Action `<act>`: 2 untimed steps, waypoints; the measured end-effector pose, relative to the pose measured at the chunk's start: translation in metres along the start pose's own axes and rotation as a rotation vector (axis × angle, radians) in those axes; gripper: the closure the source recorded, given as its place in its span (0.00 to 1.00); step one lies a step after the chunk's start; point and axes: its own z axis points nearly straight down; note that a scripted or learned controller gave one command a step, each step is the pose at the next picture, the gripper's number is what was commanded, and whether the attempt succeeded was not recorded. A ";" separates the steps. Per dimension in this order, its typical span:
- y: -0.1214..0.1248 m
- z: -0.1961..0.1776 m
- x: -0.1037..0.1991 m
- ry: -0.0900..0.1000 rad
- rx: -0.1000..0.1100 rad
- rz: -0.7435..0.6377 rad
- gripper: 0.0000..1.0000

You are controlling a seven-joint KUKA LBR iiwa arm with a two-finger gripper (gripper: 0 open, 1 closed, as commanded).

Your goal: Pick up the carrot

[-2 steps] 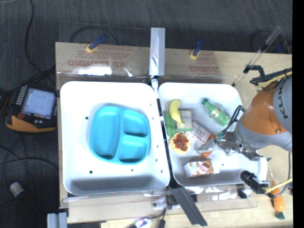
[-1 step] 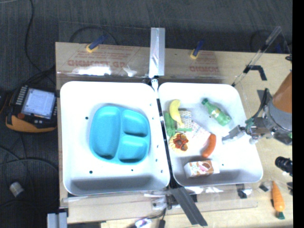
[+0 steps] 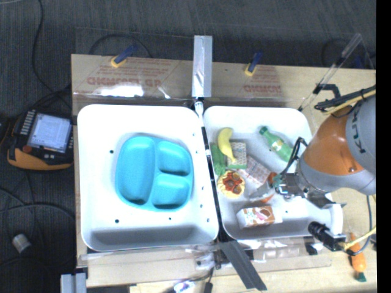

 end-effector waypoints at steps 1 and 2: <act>0.041 -0.092 0.021 0.000 0.009 0.031 0.00; 0.040 -0.100 0.021 -0.001 0.013 0.030 1.00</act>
